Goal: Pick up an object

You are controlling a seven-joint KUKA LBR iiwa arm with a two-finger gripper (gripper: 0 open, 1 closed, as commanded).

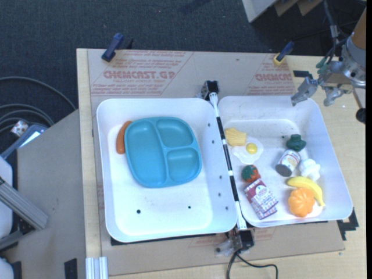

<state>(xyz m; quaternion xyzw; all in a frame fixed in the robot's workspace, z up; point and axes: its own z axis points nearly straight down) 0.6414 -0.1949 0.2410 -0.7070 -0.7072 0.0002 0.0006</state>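
Camera view
Gripper [317,92]: hovers over the right bin's [331,133] far rim, at 1 o'clock from that bin's centre; both fingers are spread apart with nothing between them.
Targets: every loose item in the right bin is a candidate; all lie toward 5–7 o'clock of the gripper, well apart from it.
Risk, crowding: banana [307,185], orange [301,203] and white piece [310,168] touch or nearly touch; a closing finger likely lands on a neighbour and pushes the target aside.
Risk, rolling: can [287,163] lies tilted on its side; a pinch off its middle probably squirts it out.
Risk, flat items: egg [250,150] and carton [260,198] lie low on the floor; fingers may scrape the bin and close above them.
Risk, wall: orange sits near the 5 o'clock rim; a finger may strike the wall.
Count, bins: 2.
Count, right bin: 1 banana, 1 orange, 1 can, 1 egg, 1 carton, 1 strawberry [250,172], 1 green piece [296,142], 1 yellow piece [235,136], 1 white piece.
Count, left bin [110,156]: 1 blue tray [163,151], 1 sausage [121,137] at the tray's 9 o'clock edge.
Count, clamps: 1 blue clamp [113,47], 1 small clamp [283,52].
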